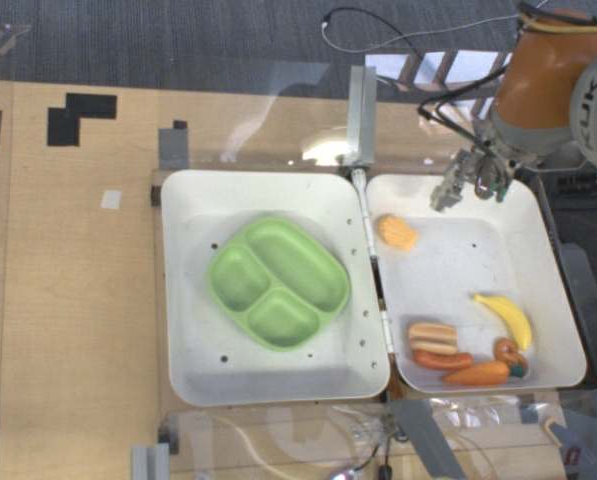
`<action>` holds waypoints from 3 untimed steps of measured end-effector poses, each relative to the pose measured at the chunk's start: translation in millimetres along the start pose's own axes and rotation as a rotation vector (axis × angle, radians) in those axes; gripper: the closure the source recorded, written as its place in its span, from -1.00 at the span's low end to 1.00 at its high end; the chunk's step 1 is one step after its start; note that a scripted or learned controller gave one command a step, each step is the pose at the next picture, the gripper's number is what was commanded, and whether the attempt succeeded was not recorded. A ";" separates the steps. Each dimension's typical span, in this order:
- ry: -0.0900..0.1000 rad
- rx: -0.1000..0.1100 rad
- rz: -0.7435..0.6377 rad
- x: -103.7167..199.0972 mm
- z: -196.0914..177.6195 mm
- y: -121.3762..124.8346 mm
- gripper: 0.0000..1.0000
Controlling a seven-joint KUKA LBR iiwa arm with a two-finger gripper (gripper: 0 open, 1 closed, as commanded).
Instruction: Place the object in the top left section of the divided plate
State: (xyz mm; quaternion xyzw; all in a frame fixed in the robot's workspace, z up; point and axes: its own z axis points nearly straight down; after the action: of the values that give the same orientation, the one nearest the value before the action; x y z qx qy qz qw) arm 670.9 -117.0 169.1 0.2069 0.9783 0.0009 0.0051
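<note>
My gripper (pixel 470 185) hangs empty, fingers spread, over the right white bin's (pixel 538 258) far edge. The small orange ridged toy food (pixel 398 232) sits by its far-left wall; I risk fingers hitting that wall. Green divided plate (pixel 278 281) lies rotated, so wrong-section risk.

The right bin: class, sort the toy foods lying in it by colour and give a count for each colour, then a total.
Right bin, toy foods by colour:
Yellow: 1, the banana
Orange: 3, the ridged piece, the carrot, the small round fruit
Red: 1, the sausage
Tan with a red stripe: 1, the hot dog bun
Total: 6
</note>
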 end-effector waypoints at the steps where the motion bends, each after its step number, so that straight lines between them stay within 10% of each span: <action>1: 0.001 -0.001 -0.391 2.5 2.7 -20.5 1.00; 2: -0.001 -0.001 -0.774 -12.6 74.7 -50.6 1.00; 3: -0.002 -0.001 -1.221 13.9 -7.0 -40.0 1.00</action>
State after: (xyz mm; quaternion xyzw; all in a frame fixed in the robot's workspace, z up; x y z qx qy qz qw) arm 641.9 -147.9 175.8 -0.3913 0.9202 -0.0019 0.0059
